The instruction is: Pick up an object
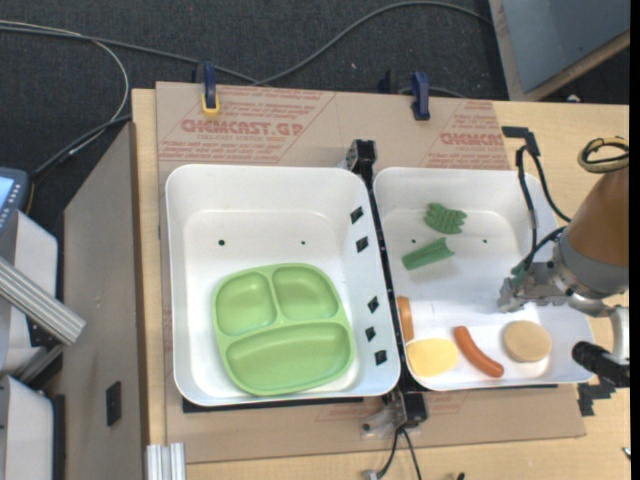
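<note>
Leftward, green tray (283, 328) in left bin (190, 268), toy foods in right bin (480, 193), pincer (522, 290) state unclear

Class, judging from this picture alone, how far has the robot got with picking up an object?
Nothing looks lifted: the sausage, yellow slice and round biscuit lie in the right bin. The tool is low in that bin, just above the biscuit. Gripping and lifting remain.

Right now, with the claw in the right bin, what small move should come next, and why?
Probably a short shift toward the round tan piece. The claw sits low just above it in the view, at the right bin's right side, and that piece looks the nearest; the sausage lies farther left.
</note>
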Motion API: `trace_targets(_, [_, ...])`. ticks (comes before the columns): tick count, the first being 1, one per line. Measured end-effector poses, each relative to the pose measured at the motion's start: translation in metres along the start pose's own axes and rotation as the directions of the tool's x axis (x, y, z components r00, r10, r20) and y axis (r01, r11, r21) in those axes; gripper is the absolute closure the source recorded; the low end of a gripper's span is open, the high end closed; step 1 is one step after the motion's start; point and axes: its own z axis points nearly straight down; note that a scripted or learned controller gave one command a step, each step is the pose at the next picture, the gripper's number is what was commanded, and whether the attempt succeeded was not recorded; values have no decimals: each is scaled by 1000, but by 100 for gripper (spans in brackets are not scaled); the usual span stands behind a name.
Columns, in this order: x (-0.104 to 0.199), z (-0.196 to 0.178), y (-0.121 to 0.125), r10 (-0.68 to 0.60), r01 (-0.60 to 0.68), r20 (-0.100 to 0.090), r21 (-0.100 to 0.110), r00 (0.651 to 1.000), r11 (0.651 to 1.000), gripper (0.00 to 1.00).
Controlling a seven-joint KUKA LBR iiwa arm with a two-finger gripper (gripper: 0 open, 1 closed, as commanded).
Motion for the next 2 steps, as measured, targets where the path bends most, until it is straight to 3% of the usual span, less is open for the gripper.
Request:
trace_targets(1, [-6, -62, -2, -3, 3, -7, 11, 1000, 1000, 100])
trace_targets(2, [0, -119, 8, -5, 5, -7, 10, 1000, 1000, 100])
